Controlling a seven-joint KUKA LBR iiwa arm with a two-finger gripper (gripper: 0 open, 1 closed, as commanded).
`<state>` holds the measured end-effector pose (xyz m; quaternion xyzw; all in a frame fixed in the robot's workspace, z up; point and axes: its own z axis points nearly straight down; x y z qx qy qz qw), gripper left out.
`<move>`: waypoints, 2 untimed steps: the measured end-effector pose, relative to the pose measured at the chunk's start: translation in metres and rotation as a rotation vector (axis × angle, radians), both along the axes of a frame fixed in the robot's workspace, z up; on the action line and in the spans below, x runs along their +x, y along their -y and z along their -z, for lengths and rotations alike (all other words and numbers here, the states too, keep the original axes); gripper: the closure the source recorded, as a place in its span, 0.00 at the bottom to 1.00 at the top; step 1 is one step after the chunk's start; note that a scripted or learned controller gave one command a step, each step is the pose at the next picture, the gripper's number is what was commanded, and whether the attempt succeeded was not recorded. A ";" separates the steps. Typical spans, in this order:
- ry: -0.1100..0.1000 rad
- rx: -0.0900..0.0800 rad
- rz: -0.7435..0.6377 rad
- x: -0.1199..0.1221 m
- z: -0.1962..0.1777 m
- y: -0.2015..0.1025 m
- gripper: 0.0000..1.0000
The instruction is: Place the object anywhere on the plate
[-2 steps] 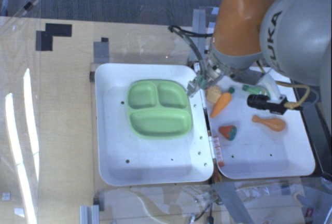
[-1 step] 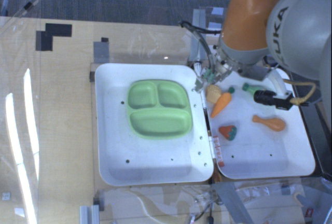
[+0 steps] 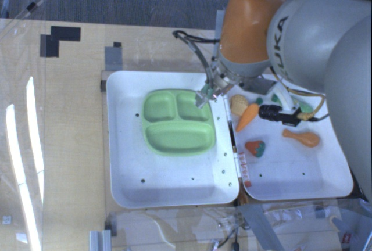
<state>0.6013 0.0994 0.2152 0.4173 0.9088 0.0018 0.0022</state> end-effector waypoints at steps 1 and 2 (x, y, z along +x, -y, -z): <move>-0.001 -0.001 -0.026 -0.031 0.030 0.028 1.00; 0.004 -0.001 -0.147 0.022 0.028 0.030 1.00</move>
